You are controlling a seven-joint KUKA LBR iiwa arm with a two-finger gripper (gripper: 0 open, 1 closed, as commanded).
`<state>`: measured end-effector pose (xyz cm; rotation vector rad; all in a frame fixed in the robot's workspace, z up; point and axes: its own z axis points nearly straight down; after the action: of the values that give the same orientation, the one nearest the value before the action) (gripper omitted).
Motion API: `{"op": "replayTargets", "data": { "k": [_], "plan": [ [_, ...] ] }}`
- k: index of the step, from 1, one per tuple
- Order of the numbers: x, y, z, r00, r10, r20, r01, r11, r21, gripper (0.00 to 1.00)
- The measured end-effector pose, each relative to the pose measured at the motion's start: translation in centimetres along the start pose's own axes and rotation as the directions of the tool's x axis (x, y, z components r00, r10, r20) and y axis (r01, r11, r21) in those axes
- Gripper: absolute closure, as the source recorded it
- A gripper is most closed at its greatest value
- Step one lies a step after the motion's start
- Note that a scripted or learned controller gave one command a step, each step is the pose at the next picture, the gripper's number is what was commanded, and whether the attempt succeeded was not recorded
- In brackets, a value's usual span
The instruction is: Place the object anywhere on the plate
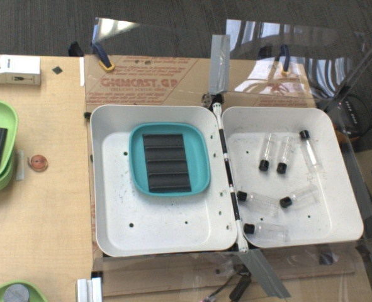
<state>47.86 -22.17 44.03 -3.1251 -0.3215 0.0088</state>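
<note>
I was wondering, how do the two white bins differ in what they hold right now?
The left bin holds one teal plate with a dark ribbed insert, lying flat near its upper middle. The right bin holds several clear vials with black caps, lying loose and scattered at different angles. So the left bin's contents are one coloured thing, the right bin's many see-through ones. Both bins are shallow, white and sit side by side.

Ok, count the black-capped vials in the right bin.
6 vials: one far right, two in the middle, three along the near side. Clear glass, so another may be missed.
</note>
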Motion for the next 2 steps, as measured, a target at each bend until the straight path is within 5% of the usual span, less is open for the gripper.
{"op": "replayTargets", "data": {
  "k": [2],
  "plan": [
    [0.00, 0.00, 0.00, 1.000, 0.000, 0.000, 0.000, 1.000, 0.000, 0.00]
  ]
}}
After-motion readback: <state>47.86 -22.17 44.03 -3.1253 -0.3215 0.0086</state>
